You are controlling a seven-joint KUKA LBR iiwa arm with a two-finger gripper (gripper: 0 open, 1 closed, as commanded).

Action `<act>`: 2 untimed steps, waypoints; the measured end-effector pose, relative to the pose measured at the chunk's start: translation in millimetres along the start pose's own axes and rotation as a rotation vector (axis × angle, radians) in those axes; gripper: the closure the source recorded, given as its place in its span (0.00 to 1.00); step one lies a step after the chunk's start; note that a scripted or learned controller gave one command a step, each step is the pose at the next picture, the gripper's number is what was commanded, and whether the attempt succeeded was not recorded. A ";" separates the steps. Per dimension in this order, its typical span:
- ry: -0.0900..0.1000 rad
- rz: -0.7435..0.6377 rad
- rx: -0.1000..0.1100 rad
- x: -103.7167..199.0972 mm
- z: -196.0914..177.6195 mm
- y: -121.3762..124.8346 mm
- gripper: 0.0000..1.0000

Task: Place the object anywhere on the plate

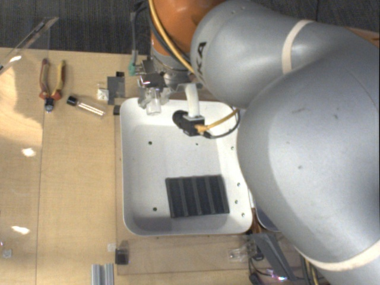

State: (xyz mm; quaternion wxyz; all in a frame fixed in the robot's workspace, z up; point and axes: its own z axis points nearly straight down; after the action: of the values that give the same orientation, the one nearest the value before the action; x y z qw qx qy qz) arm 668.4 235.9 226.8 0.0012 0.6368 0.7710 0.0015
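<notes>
Looming over the bench, the grey arm [285, 100] poses its gripper [151, 100] at the far rim of a white bin [133, 177] (finger spread impossible to tell), a black ribbed object [196, 196] lying near the bin's front wall; pliers [51, 82] rest left.

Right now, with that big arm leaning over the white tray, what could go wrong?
The arm covers much of the white bin, so the camera may miss things beneath it. The gripper sits near the bin's far rim and might bump it. The yellow cable hanging there could snag.
</notes>
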 end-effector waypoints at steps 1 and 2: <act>-0.001 -0.009 -0.003 2.3 -10.9 0.3 1.00; -0.001 -0.017 -0.005 4.6 -21.8 0.5 1.00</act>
State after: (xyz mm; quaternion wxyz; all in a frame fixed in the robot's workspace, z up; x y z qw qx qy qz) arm 667.9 240.5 248.5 0.0033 0.6303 0.7763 0.0032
